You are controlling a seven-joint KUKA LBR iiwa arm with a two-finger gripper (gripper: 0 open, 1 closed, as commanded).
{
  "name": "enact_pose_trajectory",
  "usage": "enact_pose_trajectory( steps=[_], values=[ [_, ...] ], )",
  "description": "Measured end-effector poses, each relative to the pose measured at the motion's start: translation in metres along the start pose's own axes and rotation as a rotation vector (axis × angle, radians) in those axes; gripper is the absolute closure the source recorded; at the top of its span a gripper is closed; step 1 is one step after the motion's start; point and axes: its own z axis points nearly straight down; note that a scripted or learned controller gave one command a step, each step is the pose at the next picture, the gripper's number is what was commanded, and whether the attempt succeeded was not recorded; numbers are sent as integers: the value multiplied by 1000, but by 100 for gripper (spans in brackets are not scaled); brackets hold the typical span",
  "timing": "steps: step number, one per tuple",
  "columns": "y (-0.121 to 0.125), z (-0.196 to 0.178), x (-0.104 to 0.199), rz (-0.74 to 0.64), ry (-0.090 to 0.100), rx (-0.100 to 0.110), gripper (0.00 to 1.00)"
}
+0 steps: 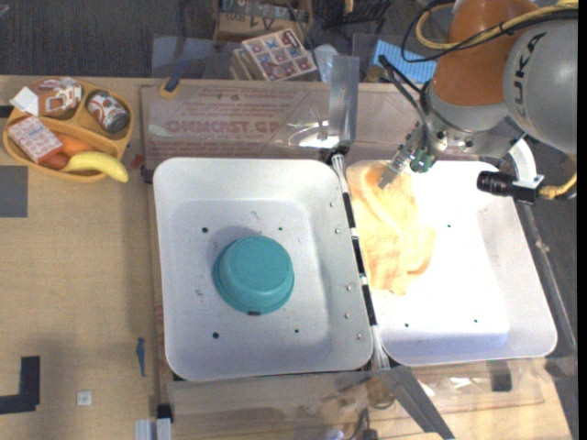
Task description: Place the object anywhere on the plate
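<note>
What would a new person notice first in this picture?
Probably the teal plate, lying alone in the middle of the left bin. Next, the pale yellow cloth spread along the left side of the right bin, with the claw at the cloth's top edge.

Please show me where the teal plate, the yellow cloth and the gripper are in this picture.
teal plate (254, 274): camera view, on the middle of its top.
yellow cloth (393, 238): camera view, on the middle of the fabric.
gripper (394, 174): camera view, between its fingertips, over the cloth's upper end.
</note>
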Motion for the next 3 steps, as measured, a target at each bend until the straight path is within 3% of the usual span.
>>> enact_pose_trajectory(
  steps=[1, 2, 3],
  values=[
    [0, -40, -2, 1, 1, 1, 100],
    [31, -43, 44, -401, 4, 2, 100],
    [65, -33, 76, -718, 5, 1, 100]
  ],
)
